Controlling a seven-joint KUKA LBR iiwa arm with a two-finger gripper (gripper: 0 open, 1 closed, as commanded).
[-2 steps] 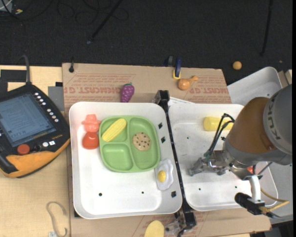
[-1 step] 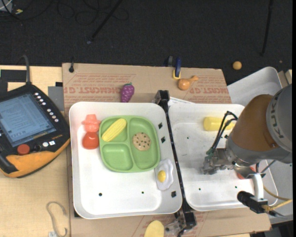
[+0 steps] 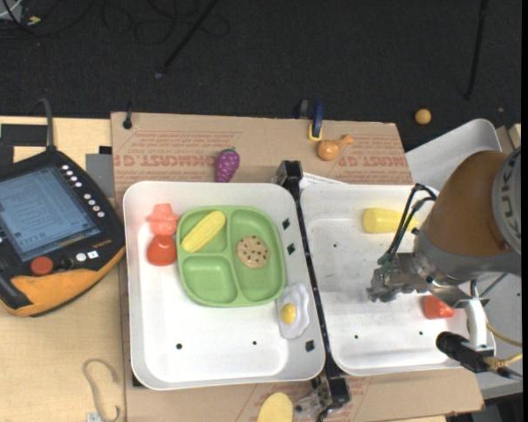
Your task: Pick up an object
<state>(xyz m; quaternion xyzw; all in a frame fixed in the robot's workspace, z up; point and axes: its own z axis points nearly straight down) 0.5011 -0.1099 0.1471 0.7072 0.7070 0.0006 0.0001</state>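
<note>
Even overhead light, soft shadows, slightly grainy focus.

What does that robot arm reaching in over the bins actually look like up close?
The arm is a thick rounded tube, grey with a wide orange band above the wrist. Thin dark and green cables run down from it to the gripper, a small dark metal part at its tip. Grey lettering shows near the picture's right edge.

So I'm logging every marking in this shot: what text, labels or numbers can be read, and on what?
Cardboard sheet behind the bins: red print repeated in a row, upside down and too blurred to read.
Pendant screen at left: lines of text, too small to read.
Arm: dark lettering at the frame's right edge, cut off, unreadable.
</note>
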